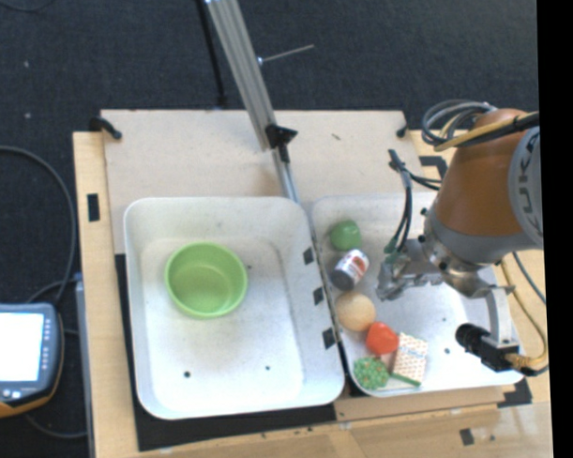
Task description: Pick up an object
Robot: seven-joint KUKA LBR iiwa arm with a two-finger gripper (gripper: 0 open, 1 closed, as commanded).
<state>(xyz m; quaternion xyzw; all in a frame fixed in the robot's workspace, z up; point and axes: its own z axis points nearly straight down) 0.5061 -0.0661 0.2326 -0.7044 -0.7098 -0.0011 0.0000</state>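
So the left bin has a green bowl sitting left of centre. The arm hangs over the right bin at the frame's right, with the gripper low near the bin's middle; can't tell how it's set. Down the right bin's left side: green ball, small can on its side, tan ball, red ball, then a patterned card and a green leafy toy at the bottom edge.

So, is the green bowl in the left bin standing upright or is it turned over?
Upright. The green bowl shows its open mouth and inner floor to the camera, and it sits on the floor of the left bin.
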